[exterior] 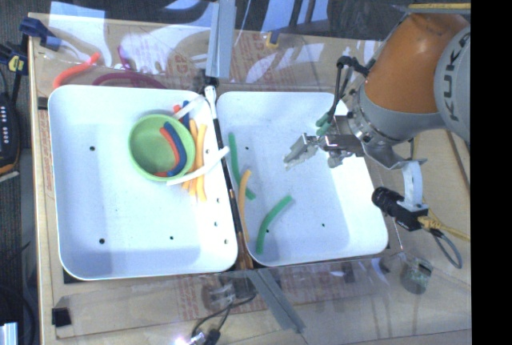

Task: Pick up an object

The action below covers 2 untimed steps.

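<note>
Two white bins are sitting side by side; your gripper [300,151] is hovering released over the right bin [352,235]. Nearest target, a curved green strip [272,217], is lying flat near it; fingers risk sliding over it.

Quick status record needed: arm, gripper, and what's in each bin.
arm: reaching in from the right, over the right bin
gripper: above the right bin's middle, nothing seen between the fingers
right bin: green stick, orange stick near the left wall
left bin: green bowl with coloured sticks in and beside it
</note>
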Each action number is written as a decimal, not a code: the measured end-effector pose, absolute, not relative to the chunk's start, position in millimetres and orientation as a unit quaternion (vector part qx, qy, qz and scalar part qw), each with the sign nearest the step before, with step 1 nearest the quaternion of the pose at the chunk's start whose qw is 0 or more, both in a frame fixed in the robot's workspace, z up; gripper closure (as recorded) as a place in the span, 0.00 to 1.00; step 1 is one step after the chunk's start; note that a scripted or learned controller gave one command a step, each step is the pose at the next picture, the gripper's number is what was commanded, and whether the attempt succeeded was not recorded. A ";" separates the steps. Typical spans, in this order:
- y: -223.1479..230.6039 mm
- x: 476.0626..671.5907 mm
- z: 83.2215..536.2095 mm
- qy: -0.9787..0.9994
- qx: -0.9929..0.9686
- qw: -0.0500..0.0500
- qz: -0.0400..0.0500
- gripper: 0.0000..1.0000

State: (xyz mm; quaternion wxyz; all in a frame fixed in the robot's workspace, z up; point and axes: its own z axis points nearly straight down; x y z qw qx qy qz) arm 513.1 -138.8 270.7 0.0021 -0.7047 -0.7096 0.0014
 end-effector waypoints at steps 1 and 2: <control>-109.7 512.9 113.6 -0.678 -0.735 0.003 0.002 0.00; -110.3 604.0 92.2 -0.688 -0.726 -0.001 0.001 0.00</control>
